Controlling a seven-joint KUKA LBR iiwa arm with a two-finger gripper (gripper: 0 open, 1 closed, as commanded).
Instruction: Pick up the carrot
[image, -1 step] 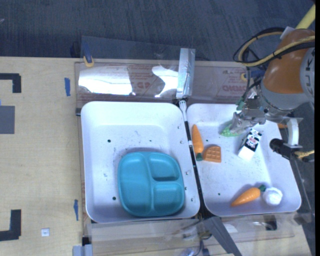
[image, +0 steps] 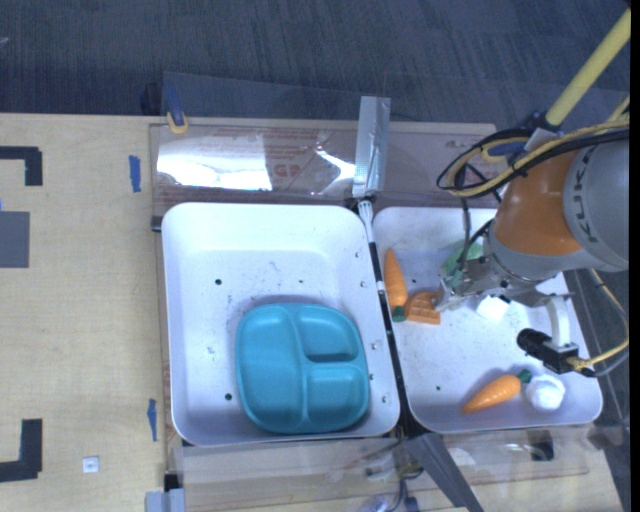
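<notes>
a carrot (image: 396, 279) lies in the right bin (image: 580, 405), close against its left wall, long axis running far to near, smooth orange and tapered. just beside its near end sits a small orange block-shaped piece (image: 424, 308) with a bit of green at its left. a second carrot (image: 495, 391), also orange with a green tip at its right end, lies slanted near the bin's near edge, and a round white object (image: 546, 394) rests just beside that green tip.

the gripper (image: 462, 287) hangs low over the right bin, just right of the orange piece and near the first carrot; whether its fingers are spread or closed cannot be told from here, and nothing is seen between them. the arm (image: 560, 215) above it is grey with an orange band and carries dark lettering, cut off at the picture's edge and not readable.

the left bin (image: 200, 250) holds a teal divided tray (image: 302, 366) with rounded corners and three compartments. clear plastic sheeting (image: 250, 160) lies beyond the bins on the pale wooden bench (image: 70, 300).
</notes>
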